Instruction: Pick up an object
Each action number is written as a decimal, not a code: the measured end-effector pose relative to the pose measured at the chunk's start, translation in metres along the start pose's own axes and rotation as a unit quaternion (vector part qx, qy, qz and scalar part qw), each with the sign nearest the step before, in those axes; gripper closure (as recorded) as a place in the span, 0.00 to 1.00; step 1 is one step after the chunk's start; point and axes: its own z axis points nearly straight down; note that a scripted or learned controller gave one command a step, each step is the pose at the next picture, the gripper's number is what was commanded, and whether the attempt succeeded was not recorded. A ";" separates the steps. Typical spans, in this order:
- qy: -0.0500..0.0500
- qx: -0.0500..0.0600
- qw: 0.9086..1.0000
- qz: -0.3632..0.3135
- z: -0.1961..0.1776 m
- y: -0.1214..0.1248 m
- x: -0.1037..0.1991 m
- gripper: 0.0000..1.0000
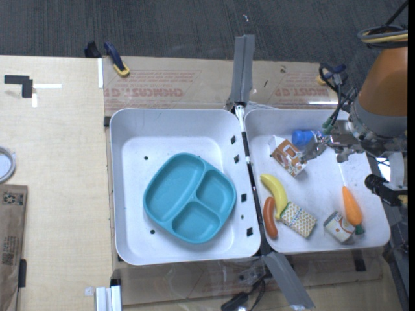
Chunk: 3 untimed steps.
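Pincer (316, 149) low in right bin (379, 238), grip state unclear, beside blue object (302, 137).

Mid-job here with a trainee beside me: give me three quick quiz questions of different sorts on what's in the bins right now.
1. True or false: the blue divided plate lies in the left bin.
2. Which item lies directly beside the banana in the right bin: A) hot dog, B) carrot, C) blue object?
3. Fill in: the arm's pincer is near the ____ packet.

Key: 1 true; 2 A; 3 brown-and-white snack.
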 end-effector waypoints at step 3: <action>-0.006 0.002 0.990 0.138 0.094 0.101 0.004 1.00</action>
